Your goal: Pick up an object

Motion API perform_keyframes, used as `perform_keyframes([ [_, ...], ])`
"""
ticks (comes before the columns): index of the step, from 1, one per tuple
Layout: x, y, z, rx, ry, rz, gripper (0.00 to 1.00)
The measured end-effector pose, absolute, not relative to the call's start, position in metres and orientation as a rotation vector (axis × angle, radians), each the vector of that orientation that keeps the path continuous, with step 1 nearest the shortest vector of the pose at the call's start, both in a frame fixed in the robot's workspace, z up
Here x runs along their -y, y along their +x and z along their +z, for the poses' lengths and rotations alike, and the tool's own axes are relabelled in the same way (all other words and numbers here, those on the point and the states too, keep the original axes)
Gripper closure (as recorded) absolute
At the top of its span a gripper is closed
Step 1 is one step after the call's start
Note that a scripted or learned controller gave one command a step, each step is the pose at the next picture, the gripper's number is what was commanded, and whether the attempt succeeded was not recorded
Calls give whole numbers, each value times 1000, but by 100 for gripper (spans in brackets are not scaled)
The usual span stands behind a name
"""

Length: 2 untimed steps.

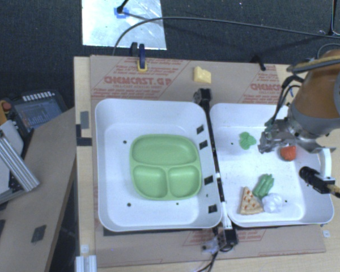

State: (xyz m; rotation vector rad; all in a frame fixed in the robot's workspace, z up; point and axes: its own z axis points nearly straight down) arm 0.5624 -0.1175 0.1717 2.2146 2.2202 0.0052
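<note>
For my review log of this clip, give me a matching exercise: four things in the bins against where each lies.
Things:
1. green divided tray
2. pizza slice toy
3. red-orange piece
4. small green piece

Places:
A. right bin, upper left part
B. left bin, middle
C. right bin, near front edge
D. right bin, beside the gripper

Pairs: 1-B, 2-C, 3-D, 4-A

Glossy plastic 2 white bins (158, 109) (smooth), matt green tray (164, 166), cardboard base (158, 78).
</note>
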Motion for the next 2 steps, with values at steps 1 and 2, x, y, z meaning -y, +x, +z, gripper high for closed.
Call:
perform_keyframes([
  [1, 118, 564, 219, -2222, 2214, 5, 100],
  [2, 69, 569, 226, -2229, 2211, 4, 100],
])
